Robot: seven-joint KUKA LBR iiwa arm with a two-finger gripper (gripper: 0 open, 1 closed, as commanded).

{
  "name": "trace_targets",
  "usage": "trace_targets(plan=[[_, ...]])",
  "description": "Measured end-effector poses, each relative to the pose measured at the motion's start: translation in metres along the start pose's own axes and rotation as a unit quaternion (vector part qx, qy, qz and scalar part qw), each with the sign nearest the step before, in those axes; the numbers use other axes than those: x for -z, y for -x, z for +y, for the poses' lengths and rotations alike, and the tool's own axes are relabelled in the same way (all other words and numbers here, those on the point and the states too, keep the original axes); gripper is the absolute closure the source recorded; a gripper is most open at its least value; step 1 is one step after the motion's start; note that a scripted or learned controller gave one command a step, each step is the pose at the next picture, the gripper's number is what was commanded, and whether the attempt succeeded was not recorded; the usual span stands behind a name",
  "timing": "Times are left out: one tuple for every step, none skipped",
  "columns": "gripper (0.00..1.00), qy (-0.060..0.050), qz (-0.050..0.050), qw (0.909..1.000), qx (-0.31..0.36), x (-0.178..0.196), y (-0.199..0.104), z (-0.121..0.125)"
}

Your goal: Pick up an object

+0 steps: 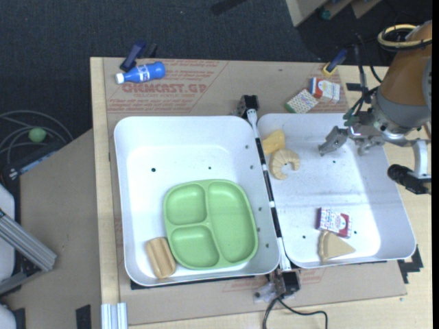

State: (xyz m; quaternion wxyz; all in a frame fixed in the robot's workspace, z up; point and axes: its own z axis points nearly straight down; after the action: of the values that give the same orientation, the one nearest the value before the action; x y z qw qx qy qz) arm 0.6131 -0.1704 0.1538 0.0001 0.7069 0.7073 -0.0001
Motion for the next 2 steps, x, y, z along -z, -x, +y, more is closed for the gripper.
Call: trace_targets(plan=[[0.0,-0.001,0.001,1.0,0.001,-0.022,-0.078,0.014],[0.0,0.005,0.0,1.0,0.001,-0.063,-0.077,0.035]])
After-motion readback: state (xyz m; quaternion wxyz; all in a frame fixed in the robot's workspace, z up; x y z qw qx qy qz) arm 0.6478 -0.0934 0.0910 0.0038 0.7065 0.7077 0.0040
